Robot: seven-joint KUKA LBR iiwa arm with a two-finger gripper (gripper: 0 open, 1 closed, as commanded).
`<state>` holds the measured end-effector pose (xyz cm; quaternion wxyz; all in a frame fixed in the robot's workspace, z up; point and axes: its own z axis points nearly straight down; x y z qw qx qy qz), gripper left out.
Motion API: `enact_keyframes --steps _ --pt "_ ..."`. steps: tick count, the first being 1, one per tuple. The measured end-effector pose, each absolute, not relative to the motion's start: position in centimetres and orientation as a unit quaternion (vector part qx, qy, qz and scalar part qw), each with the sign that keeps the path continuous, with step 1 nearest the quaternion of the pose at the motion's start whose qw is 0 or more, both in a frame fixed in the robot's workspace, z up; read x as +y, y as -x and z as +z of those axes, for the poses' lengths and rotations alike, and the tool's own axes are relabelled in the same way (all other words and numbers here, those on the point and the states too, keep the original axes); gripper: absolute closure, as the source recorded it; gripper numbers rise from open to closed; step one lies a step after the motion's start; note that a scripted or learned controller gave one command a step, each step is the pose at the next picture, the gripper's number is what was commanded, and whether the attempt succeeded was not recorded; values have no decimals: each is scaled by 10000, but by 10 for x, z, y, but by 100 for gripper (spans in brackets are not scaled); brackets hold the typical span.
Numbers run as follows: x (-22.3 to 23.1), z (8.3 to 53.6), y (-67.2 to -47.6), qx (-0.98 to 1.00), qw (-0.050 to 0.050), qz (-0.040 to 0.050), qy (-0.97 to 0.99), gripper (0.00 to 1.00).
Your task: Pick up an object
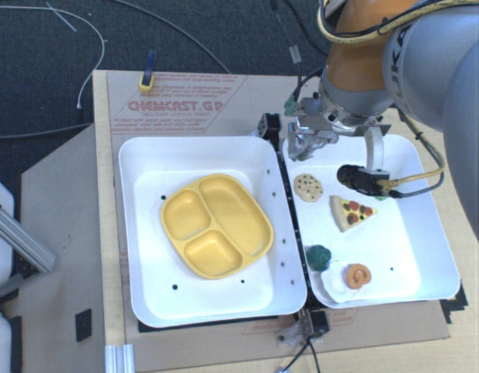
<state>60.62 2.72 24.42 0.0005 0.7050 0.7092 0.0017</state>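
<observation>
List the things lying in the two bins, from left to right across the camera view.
Yellow three-compartment plastic tray → round tan cookie → dark green broccoli piece → orange toy doughnut

Dark grey carpeted floor [53, 68] is lying all around, thin pale cables [91, 33] are looping across it, and a flat brown cardboard-covered tabletop [185, 103] with faded red lettering is catching even, bright light.
</observation>
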Motion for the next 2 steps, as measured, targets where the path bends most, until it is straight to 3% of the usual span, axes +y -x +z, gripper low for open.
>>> enact_keyframes --steps 1,2 --pt "73 224 -626 7087 6 10 -7055 100" --pt "71 225 -625 7078 5 6 -7064 0"
